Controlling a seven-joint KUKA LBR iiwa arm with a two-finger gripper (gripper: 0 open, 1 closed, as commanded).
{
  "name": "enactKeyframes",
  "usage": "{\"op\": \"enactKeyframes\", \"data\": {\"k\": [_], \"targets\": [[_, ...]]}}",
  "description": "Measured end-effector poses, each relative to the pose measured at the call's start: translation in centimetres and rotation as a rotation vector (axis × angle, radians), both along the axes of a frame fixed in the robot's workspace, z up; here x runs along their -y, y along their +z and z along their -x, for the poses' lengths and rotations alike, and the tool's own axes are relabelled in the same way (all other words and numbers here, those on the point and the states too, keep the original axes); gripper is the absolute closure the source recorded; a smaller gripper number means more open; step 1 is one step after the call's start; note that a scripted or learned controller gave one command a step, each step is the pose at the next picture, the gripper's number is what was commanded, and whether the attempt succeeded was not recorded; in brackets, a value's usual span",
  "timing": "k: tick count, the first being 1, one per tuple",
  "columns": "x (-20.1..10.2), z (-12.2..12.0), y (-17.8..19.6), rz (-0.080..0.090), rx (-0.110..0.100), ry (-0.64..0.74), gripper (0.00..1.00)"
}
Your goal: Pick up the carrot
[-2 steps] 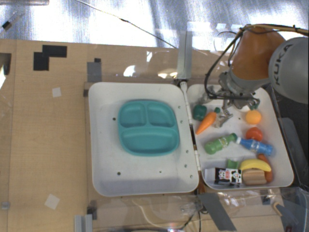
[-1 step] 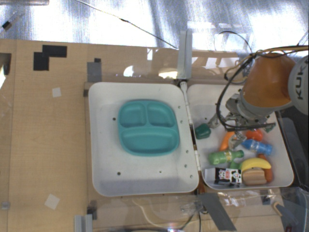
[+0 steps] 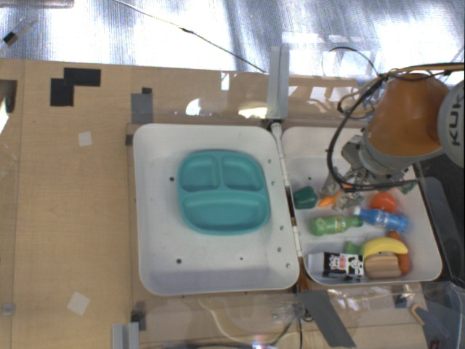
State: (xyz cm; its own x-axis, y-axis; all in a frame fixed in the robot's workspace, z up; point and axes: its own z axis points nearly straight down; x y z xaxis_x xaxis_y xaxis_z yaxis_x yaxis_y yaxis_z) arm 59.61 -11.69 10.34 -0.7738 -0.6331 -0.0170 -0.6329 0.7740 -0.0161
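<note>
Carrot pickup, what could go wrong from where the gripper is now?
1. Crowding: the carrot lies small and partly under the gripper, close to the green bottle and blue bottle. The fingers could catch a neighbour instead.
2. The carrot sits near the bin divider beside a dark green toy, so a nudge may push it against the wall rather than into the grasp.

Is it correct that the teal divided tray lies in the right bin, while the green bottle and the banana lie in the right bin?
Not quite. The camera view shows the teal divided tray in the left bin. The green bottle and the banana do lie in the right bin.
</note>
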Motion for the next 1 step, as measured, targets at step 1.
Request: {"op": "enactKeyframes", "data": {"k": [1], "targets": [[-6.93, -3.37, 8.85, -0.005, -0.003, -0.014, 1.00]]}}
